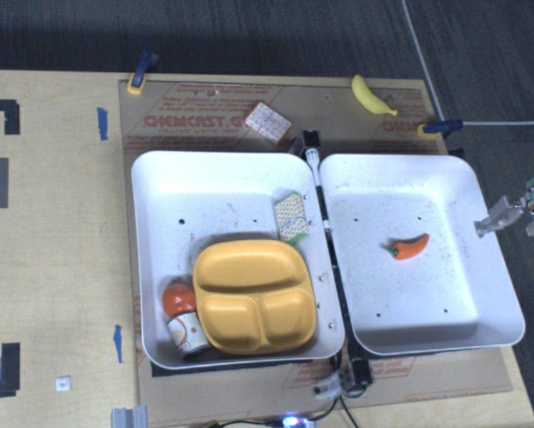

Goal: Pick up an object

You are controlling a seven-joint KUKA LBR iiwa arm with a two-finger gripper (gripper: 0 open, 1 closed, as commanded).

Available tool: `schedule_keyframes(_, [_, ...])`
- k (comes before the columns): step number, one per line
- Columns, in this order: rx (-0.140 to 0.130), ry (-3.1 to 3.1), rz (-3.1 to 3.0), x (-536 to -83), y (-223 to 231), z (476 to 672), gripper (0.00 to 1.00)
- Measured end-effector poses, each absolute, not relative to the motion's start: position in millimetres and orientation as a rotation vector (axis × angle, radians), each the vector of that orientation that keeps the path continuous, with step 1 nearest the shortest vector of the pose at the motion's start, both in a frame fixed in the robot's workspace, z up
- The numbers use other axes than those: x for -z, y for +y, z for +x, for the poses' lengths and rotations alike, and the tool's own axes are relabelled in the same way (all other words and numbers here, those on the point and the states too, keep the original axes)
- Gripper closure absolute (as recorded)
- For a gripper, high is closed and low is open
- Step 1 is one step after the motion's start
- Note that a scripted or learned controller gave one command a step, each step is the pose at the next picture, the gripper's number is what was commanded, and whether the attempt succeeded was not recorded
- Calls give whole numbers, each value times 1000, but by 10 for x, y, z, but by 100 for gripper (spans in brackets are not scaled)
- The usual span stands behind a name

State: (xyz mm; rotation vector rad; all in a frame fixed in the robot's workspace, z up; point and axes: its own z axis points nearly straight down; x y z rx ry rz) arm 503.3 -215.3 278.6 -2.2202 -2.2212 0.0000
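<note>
The wooden bench [53, 266] bears two white bins [226, 172], a banana [372, 95] and a small packet [267, 121].

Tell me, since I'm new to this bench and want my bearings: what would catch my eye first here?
Most striking is the big yellow divided tray filling the front of the left bin, with a small orange-capped bottle tucked against its left side. In the right bin a lone orange chili pepper lies near the middle. A yellow banana rests on the cardboard behind the bins, and the gripper sits at the right bin's far edge.
</note>
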Motion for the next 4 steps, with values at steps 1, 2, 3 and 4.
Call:
schedule_keyframes(1, [0, -2221, -2221, -1346, -1748, 4852, 0])
schedule_keyframes(2, [2, -2223, -2223, -859, -1503, 4800, 0])
schedule_keyframes(3, [5, -2225, -2220, -859, -916, 4809, 0])
schedule_keyframes(4, [9, -2225, -2224, -961, -920, 4821, 100])
